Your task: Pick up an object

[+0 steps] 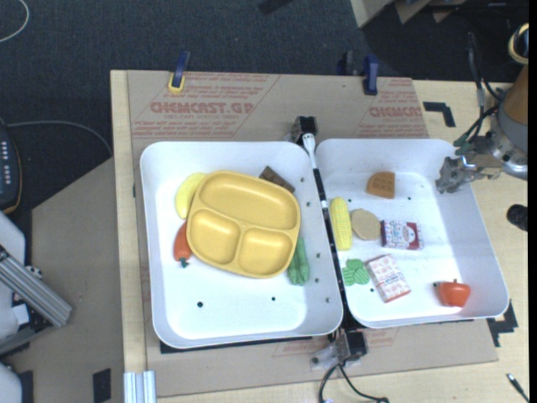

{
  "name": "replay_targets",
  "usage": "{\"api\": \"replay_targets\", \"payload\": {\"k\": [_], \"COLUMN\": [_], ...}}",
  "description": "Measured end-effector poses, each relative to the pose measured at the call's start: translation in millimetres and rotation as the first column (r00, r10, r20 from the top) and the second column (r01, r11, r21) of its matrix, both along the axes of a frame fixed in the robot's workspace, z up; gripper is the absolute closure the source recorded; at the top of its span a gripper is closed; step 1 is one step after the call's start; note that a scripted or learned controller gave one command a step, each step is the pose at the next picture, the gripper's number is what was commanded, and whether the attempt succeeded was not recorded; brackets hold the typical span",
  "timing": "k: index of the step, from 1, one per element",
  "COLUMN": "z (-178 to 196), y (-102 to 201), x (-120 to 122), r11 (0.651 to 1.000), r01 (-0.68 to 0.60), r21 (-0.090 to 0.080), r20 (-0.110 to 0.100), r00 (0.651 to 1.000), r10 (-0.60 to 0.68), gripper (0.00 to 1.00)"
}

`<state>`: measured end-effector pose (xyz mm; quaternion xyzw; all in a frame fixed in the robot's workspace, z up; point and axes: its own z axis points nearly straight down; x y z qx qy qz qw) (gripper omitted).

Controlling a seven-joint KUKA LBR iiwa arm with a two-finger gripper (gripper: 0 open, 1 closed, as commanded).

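Jaws: gripper poised at the upper right rim of the right bin; whether the jaws stand apart or together cannot be told at this size, and nothing is seen between them.
Arm: grey wrist enters from the right edge of the view, above the right bin's far corner.
Nearest object: brown bread-like piece, to the left of the jaws in the upper part of the right bin, apart from them.
Middle of right bin: tan round cookie touching the red-and-white packet on its right; both lie below and left of the jaws.
Left wall of right bin: yellow corn cob lying lengthwise beside the divider, well apart from the jaws.
Lower right bin: green leafy piece just beside a pink-and-white carton; red tomato-like piece near the lower right corner, directly below the jaws but well apart.
Left bin: yellow three-compartment tray tilted across the middle; a yellow banana-like piece and a red pepper at its left edge, a green piece at its right edge, a dark brown item at its upper edge.
Tabletop: brown printed board under both bins, held by a yellow clamp and a blue clamp.
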<state>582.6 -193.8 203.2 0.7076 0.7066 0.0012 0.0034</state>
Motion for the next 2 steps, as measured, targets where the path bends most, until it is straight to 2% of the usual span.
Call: {"api": "replay_targets", "payload": {"k": [1, 2], "z": [23, 26], "y": [0, 59], "x": [1, -14], "r11": [1.000, 1.000], "r01": [-0.002, -0.006], "r21": [0.001, 0.006], "r20": [-0.001, -0.009], "r00": [1.000, 1.000], "r10": [0.002, 0.006], "gripper": [1.00, 1.00]}}
